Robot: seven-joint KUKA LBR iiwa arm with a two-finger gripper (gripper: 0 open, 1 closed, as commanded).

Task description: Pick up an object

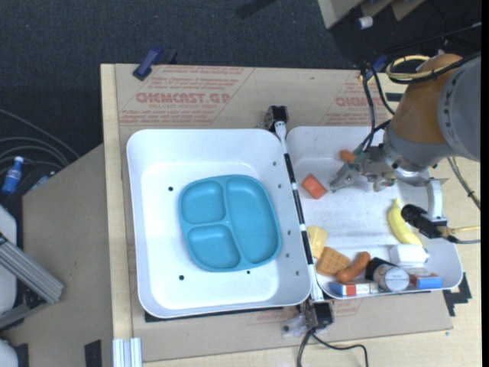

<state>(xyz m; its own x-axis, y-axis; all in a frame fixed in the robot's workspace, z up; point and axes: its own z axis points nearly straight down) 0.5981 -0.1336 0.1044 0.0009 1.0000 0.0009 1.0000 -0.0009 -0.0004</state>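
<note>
The right bin (336, 140) holds several small items. An orange block (313, 186) lies near its left wall, and a small orange piece (348, 157) sits by the far wall. A yellow banana (400, 225) lies at the right. My gripper (357, 176) hangs low over the far middle of this bin, just right of the orange block and close beside the small orange piece. The grey arm with its orange band (420, 105) comes in from the upper right. I see nothing held in the gripper.
Along the right bin's near edge lie a yellow wedge (317, 239), a tan waffle piece (332, 261), a sausage (355, 267), a round-capped dark item (390, 277) and a white block (409, 254). The left bin (149, 155) holds a blue divided plate (228, 222). Cables (382, 75) hang beside the arm.
</note>
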